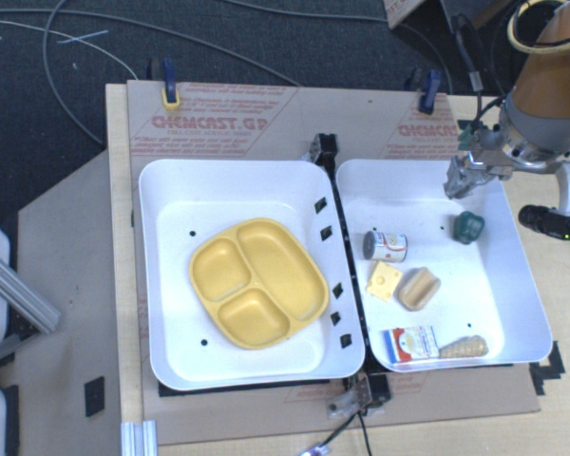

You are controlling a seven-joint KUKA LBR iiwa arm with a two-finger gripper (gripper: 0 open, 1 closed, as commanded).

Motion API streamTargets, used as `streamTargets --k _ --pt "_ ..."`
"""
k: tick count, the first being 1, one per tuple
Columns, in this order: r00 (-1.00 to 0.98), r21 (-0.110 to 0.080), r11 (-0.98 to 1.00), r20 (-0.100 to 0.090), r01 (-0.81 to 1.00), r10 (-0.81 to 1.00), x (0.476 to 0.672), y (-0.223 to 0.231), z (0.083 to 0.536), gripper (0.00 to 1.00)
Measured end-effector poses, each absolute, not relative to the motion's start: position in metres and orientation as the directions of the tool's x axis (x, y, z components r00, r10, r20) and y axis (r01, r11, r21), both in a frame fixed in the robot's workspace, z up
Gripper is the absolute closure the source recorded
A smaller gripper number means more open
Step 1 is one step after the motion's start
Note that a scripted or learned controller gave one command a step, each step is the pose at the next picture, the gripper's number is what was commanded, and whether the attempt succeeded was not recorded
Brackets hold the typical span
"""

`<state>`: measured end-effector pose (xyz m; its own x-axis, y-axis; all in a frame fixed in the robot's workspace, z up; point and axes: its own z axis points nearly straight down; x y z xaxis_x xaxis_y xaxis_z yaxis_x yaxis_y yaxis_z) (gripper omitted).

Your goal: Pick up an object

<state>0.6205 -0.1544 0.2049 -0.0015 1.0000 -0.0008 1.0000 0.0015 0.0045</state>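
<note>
The right bin (518, 274) holds several small items: a little can lying on its side (386, 246), a yellow cheese wedge (384, 281), a tan bread roll (418, 289), a small milk carton (411, 343), an ice cream cone (464, 348) and a dark green round piece (468, 227). My gripper (459, 180) hangs over the far right part of this bin, just above and left of the green piece. Nothing shows between its tips.
The left bin (161, 255) holds a yellow three-compartment plate (257, 282). A black divider with clips (334, 245) runs between the bins. Blue clamps (170, 84) sit at the board's far edge, with cables on the dark floor beyond.
</note>
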Motion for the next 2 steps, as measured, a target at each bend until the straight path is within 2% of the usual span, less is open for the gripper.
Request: streamTargets --k 1,2 --pt "-0.001 0.003 0.001 0.0 1.0 1.0 0.621 -0.154 0.208 1.0" --pt "-0.004 -0.003 0.004 0.002 1.0 1.0 0.602 -0.111 0.217 1.0"
